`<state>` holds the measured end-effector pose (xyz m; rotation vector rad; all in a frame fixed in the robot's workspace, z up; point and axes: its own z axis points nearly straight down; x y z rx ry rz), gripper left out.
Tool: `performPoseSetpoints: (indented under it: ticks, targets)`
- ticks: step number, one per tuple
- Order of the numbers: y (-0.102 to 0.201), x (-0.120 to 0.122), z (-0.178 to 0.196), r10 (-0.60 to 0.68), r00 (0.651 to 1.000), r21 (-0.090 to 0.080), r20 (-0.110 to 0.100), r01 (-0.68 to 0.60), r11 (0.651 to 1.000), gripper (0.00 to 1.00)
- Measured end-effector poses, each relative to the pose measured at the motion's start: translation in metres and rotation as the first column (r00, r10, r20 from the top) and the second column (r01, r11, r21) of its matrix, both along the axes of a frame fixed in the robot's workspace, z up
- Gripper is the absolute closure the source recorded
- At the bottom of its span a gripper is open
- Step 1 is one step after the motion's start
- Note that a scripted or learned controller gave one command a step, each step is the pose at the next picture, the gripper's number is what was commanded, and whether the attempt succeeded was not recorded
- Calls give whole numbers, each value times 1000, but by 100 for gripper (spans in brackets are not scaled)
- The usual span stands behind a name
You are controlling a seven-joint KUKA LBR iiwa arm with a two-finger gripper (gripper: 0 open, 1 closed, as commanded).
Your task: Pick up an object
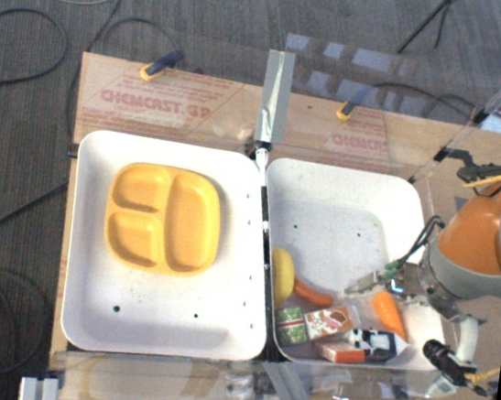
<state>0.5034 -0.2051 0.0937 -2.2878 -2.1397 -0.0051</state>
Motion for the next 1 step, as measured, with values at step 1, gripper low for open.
performPoseSetpoints:
  ticks: [1]
  targets:
    - [-2, -2, 5, -1, 1000, -3, -7, 1, 1000, 100]
